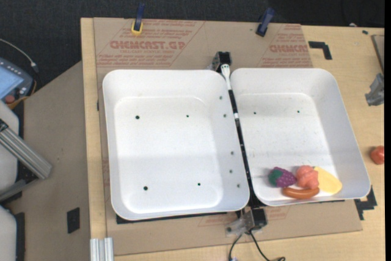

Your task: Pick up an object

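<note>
Several small toy objects lie together at the front of the right bin (342,113): a purple bunch of grapes (282,176), a red-orange piece (307,176), a yellow piece (328,181) and an orange-brown sausage shape (300,192) along the bin's front wall. A grey part of my gripper (375,90) pokes in at the right edge of the camera view. It hangs outside the right bin, well away from the objects.
The left bin (110,131) sits beside the right one, with a black strip (235,125) between them. A small orange blob (377,156) shows at the right edge over the bench. Clamps (138,21) hold the cardboard sheet at the back.
</note>
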Robot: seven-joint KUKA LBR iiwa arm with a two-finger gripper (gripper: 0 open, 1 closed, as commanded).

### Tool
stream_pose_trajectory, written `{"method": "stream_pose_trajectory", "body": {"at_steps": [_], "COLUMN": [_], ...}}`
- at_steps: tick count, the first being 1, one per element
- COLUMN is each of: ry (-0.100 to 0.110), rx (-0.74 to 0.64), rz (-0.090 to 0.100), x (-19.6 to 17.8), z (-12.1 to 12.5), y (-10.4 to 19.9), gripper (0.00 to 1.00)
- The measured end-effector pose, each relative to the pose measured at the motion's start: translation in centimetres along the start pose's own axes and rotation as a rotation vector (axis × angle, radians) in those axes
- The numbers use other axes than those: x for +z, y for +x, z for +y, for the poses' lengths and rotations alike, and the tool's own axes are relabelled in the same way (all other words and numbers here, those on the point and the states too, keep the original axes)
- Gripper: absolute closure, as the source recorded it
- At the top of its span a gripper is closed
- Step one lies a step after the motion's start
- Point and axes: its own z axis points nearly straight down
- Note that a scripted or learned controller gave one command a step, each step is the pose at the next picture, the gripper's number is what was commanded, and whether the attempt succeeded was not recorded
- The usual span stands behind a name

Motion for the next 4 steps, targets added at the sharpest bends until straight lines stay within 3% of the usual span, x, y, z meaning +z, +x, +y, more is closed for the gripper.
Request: {"method": "stream_pose_trajectory", "body": {"at_steps": [2,3,4], "ry": [-0.007,0.010,0.002], "rx": [-0.001,-0.003,0.000], "rz": [-0.005,0.006,0.001], "x": [-2.1,5.7,6.9], "z": [0.2,1.3,4.7], "y": [-0.1,3.7,1.9], "gripper": [1.00,1.00,1.00]}}
